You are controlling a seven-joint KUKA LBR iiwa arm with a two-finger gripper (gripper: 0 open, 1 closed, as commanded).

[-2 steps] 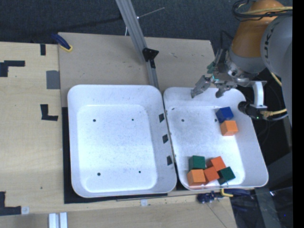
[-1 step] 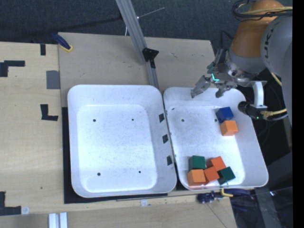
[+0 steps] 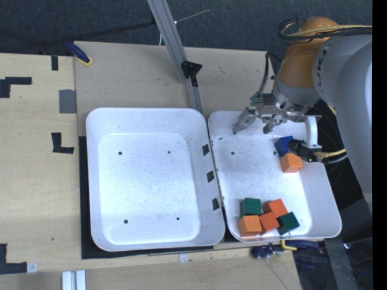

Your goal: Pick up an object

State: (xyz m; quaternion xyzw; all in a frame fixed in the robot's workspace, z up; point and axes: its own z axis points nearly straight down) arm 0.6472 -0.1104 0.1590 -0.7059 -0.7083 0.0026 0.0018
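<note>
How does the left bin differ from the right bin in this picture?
The left bin looks wider than the right bin. The left bin holds no blocks; the right bin holds orange, green and blue blocks, most clustered at its near end. The pincer hangs over the right bin's far end, not the left bin. Both are shallow and white.

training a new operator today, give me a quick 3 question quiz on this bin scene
1. True or false: the tool is above the right bin.
2. Which colours are in the cluster of blocks at the right bin's near end? A) orange and green B) red and yellow C) blue and white
3. Fill in: beside the lone orange block by the right bin's right wall lies a ___ block.

Key: 1 true. 2 A. 3 blue.
</note>
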